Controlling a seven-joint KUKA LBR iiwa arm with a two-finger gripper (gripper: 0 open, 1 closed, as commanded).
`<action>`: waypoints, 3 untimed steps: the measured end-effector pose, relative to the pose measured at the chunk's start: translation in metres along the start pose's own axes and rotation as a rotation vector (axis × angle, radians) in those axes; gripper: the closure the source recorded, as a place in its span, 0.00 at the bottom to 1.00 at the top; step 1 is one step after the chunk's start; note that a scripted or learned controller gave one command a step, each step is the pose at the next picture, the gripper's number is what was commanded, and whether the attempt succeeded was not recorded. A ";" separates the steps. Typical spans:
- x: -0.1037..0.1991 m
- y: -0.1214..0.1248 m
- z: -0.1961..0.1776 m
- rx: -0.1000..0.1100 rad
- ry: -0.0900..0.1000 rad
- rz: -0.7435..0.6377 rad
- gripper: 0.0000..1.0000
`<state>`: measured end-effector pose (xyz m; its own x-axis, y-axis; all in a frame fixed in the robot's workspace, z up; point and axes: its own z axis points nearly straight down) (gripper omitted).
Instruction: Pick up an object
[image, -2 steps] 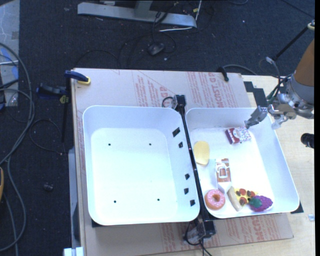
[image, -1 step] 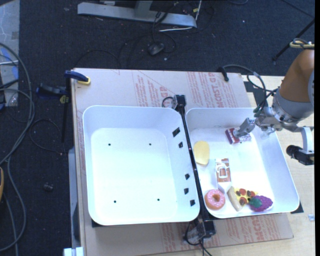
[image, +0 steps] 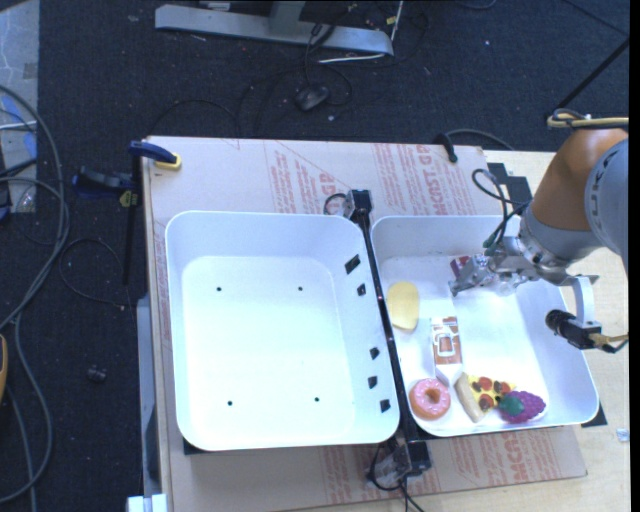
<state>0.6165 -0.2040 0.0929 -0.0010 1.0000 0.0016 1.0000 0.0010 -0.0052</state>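
Note:
The right bin (image: 560, 330) holds a pale yellow rounded piece (image: 403, 305), a small red and white carton (image: 446, 341), a pink frosted donut (image: 431, 398), a pizza-like wedge with toppings (image: 480, 393) and a purple grape bunch (image: 521, 405). My gripper (image: 472, 275) reaches in from the right over the bin's upper middle. A small red and white item (image: 461, 266) sits right at its tip; whether it lies between the fingers or just beside them is unclear. The grey arm with its orange band (image: 570, 195) rises at the right edge.
The left bin (image: 270, 330) sits beside it, split off by a black divider with clips (image: 375, 320). Both bins rest on a cardboard sheet (image: 300, 170). A blue and yellow clamp (image: 155, 153) grips the bench's back-left corner. Cables trail on the dark floor.

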 end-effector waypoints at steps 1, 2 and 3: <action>-0.001 0.002 -0.014 -0.006 -0.002 0.000 1.00; -0.003 0.002 -0.056 -0.008 -0.002 0.001 1.00; -0.001 -0.002 -0.118 -0.011 -0.003 0.001 1.00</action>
<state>0.6153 -0.2052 0.2110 -0.0004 1.0000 -0.0014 1.0000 0.0004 0.0054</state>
